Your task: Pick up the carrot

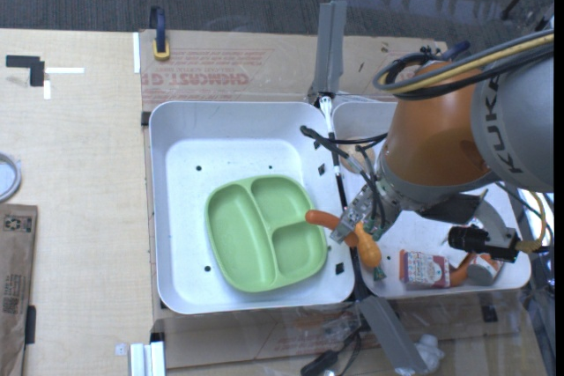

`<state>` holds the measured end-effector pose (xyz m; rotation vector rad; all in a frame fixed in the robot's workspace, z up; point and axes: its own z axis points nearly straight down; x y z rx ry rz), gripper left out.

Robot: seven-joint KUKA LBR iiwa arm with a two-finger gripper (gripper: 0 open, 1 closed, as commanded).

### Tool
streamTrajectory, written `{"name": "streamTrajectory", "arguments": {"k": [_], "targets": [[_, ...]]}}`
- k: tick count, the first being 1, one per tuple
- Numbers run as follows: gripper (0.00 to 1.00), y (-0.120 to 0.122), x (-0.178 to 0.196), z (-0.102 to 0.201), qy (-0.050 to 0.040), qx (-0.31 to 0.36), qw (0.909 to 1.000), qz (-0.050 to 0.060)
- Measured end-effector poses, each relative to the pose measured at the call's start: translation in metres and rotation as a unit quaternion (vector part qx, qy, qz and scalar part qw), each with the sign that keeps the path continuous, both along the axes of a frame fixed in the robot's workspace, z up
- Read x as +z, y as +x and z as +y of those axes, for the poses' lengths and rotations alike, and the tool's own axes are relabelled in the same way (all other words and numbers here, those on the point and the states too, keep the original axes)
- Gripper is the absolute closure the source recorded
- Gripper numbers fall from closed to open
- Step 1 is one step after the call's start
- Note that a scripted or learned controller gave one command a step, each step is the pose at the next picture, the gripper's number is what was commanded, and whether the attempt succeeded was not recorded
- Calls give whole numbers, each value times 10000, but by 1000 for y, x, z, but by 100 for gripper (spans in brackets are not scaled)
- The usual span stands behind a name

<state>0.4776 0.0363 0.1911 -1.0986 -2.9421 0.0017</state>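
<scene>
Left bin (167,189) carries green divided plate (264,232). Carrot (345,235) straddles wall between bins — one end over plate's rim, other toward right bin (520,269). Gripper (357,223) sits right on it; we can't tell whether it's open or closed, nor any hold. Our worry — carrot rolls off rim, or snags wall on lift. Small pink packet (425,269) lies close by.

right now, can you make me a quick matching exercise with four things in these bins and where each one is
Things:
1. green plate
2. carrot
3. red packet
4. gripper

Places:
A. over the wall between the two bins
B. flat on the left bin's floor
C. near the front of the right bin
D. right above the carrot

Pairs: 1-B, 2-A, 3-C, 4-D
</scene>
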Motion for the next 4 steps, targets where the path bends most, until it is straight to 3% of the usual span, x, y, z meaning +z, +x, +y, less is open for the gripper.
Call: {"name": "streamTrajectory", "arguments": {"k": [1, 2, 3, 4], "targets": [[100, 15, 45, -74, -4, -127, 9999, -11], [100, 19, 59, -20, -3, -644, 9979, -5], [100, 22, 18, 49, -7, -411, 9992, 11], [100, 20, 13, 125, -6, -380, 9993, 0]]}}
